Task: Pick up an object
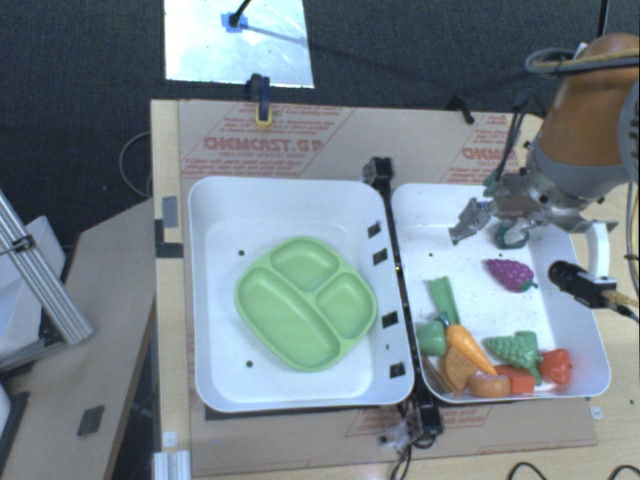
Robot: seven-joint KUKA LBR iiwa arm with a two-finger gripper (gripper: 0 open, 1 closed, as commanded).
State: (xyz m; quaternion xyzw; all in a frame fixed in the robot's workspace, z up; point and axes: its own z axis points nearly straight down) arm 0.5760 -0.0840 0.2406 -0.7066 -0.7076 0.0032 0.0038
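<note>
Grapes (510, 273) lie closest to the gripper (482, 220) — a purple plastic bunch sitting just below and slightly to the right of the fingertips in the camera view, on the bare floor of the right bin (430, 218). The bunch is a short oval, its long axis running roughly left to right with a slight downward tilt toward the right, its surface bumpy and glossy. The gripper hangs over the upper part of that bin, its grey metal fingers spread apart and pointing down-left, with nothing between them. Judged from this, a short move toward the near side of the bin would bring the fingers over the grapes, and closing across the short width looks the easier grasp

Other candidates crowd the near edge of the right bin — a green stalk-like piece (441, 298), an orange carrot (468, 346) lying diagonally, a knobbly green vegetable (514, 348), a red piece (555, 365) — touching or overlapping, all smooth moulded plastic. They lie well apart from the gripper and would be harder to single out

Beside it, the left bin (220, 268) bears a pale green divided plate (305, 303), matte and shallow, with three compartments
</note>
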